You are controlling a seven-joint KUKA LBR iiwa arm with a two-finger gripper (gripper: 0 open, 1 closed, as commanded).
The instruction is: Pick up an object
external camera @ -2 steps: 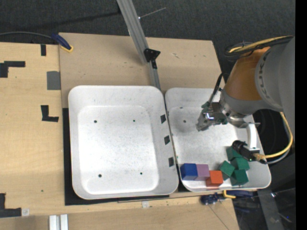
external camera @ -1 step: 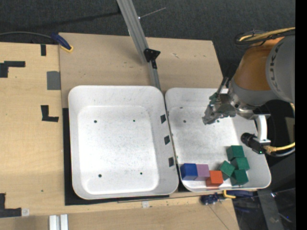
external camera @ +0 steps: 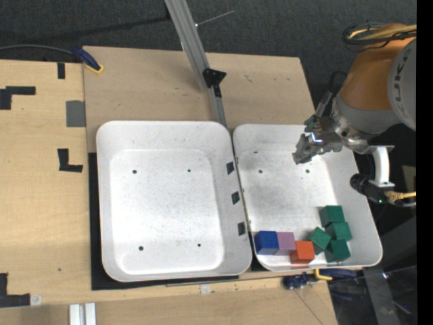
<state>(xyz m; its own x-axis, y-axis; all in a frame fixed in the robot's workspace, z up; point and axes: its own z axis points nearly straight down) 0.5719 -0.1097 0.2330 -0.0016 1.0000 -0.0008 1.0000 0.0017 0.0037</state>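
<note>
Small blocks clustered at the near edge of the right-hand shallow white bin (external camera: 270,147).

Nearest: blue cube (external camera: 266,241), lilac block (external camera: 286,241), orange cube (external camera: 304,250), green blocks (external camera: 333,232); probably light, rigid, best pinched across flat sides. Farther back, the end effector (external camera: 306,147) hovers; its spread I cannot tell.

Arm (external camera: 382,80) cut by right edge; tool (external camera: 306,147) blurred.
</note>
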